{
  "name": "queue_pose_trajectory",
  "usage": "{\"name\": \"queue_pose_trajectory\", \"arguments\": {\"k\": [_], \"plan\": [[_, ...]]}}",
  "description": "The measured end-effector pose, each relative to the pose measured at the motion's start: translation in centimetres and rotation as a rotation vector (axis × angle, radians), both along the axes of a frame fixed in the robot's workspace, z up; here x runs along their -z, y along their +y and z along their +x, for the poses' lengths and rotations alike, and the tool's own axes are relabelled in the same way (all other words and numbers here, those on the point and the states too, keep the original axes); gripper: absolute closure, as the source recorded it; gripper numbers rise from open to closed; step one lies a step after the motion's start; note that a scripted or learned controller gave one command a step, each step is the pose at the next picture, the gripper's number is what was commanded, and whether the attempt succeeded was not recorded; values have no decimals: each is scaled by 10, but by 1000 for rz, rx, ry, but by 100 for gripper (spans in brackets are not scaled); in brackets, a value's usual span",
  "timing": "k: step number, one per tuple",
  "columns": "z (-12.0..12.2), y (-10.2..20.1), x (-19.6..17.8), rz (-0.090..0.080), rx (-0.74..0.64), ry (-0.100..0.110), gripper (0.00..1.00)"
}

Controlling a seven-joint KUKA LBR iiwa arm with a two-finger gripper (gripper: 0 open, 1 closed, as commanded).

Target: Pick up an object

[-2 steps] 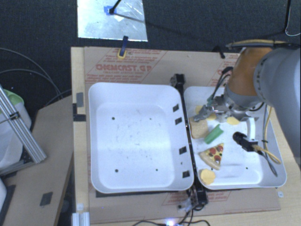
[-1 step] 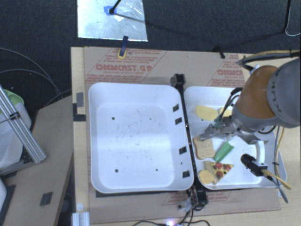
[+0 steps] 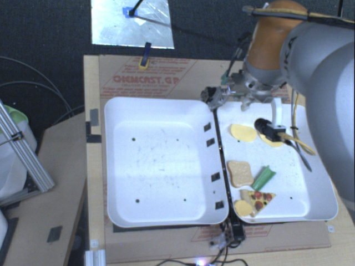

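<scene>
My gripper (image 3: 250, 96) hangs over the far left corner of the right bin (image 3: 310, 195), below the orange band of the wrist. Just in front of it a pale yellow disc (image 3: 244, 132) lies on the bin floor. A second yellow piece (image 3: 274, 142) lies to its right, partly covered by the robot's own parts. Nearer the front lie a slice of toast (image 3: 240, 173), a green piece (image 3: 264, 177), a small pizza slice (image 3: 260, 198) and a yellow round piece (image 3: 243, 207). Nothing shows between the fingers.
The left bin (image 3: 161, 159) sits beside the right one, with black clips (image 3: 213, 143) along the shared wall. Both rest on brown cardboard (image 3: 150, 76). A foil sheet (image 3: 133, 15) lies beyond the bench. An aluminium frame (image 3: 22, 148) stands at the far left.
</scene>
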State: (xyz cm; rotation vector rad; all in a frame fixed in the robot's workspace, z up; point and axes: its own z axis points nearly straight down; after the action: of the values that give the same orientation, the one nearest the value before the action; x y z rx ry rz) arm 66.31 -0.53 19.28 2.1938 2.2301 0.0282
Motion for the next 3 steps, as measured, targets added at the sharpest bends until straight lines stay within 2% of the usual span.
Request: {"name": "queue_pose_trajectory", "arguments": {"k": [1, 2, 3], "plan": [[-5, -8, -4, -3, 10, 16, 100], [-65, 71, -30, 1, 4, 21, 100], [-85, 145, -12, 1, 5, 23, 100]]}}
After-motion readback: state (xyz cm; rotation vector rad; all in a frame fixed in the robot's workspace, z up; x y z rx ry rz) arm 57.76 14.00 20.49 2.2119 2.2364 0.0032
